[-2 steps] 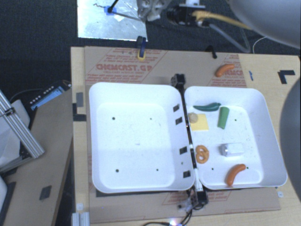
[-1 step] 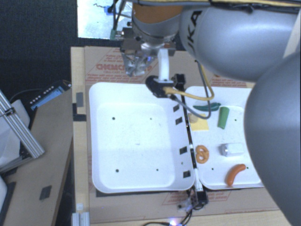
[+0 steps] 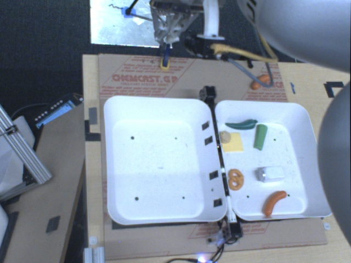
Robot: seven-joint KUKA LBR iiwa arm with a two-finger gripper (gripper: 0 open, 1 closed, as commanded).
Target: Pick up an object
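My gripper (image 3: 166, 40) hangs high over the back of the bench, beyond the left bin (image 3: 159, 163). Its fingers come together to a point, and a small blue and yellow piece (image 3: 164, 58) hangs straight down from the tips. The right bin (image 3: 299, 152) holds a dark green pepper shape (image 3: 241, 124), a green cylinder (image 3: 260, 136), a yellow square (image 3: 232, 142), a brown pretzel (image 3: 236, 178), a pale grey block (image 3: 271, 173) and an orange sausage (image 3: 274, 202).
Both bins rest on a cardboard sheet (image 3: 137, 75). A small orange item (image 3: 258, 84) lies on the cardboard behind the right bin. Cables (image 3: 241, 53) run across the back. A black divider (image 3: 216, 147) joins the bins. The arm's grey body (image 3: 307, 21) fills the upper right.
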